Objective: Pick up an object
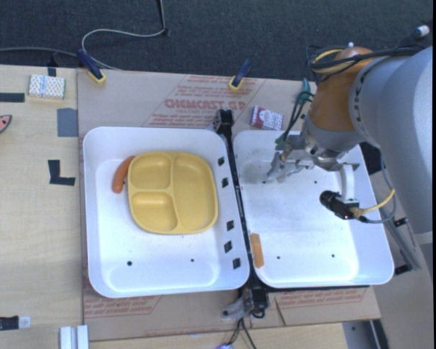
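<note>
Orange carrot (pixel 256 250) at right bin's (pixel 312 267) near-left edge, well apart from gripper (pixel 275 173) poised over far part; jaw state impossible to tell.

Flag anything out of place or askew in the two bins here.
One small orange piece lies against the right bin's left wall by the divider, far from the yellow divided plate. Another orange piece lies beside that plate's left edge. Nothing looks spilled or damaged.

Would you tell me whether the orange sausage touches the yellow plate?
Touching: the camera view shows the sausage lying against the yellow plate at its left rim, no gap visible.
</note>
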Motion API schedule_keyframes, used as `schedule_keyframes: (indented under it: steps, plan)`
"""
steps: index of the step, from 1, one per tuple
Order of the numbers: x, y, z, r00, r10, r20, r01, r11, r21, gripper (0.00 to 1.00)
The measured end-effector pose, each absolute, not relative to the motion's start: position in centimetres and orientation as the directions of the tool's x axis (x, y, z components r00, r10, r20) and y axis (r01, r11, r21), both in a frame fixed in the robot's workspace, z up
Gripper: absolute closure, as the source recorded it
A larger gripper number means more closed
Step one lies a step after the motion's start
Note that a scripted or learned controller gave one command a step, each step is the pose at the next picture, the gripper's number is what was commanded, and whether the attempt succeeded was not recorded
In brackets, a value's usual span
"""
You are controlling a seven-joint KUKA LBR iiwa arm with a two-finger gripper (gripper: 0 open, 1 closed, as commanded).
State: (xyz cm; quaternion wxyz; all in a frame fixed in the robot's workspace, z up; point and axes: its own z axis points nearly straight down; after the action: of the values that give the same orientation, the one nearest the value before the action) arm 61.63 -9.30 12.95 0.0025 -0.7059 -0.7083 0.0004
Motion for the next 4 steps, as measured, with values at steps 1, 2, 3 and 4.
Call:
schedule_keyframes:
  steps: [1,2,3,4]
  plan:
    - [61.6,-9.3,12.9,-0.003,1.0,0.003,1.0,0.003,-0.004,0.0]
    - [65.9,-9.3,8.5,-0.003,1.0,0.001,1.0,0.003,0.002,0.0]
    - [65.9,-9.3,9.5,-0.004,1.0,-0.002,1.0,0.004,0.001,1.0]
    - [65.9,-9.3,9.5,-0.004,1.0,-0.003,1.0,0.004,0.001,0.0]
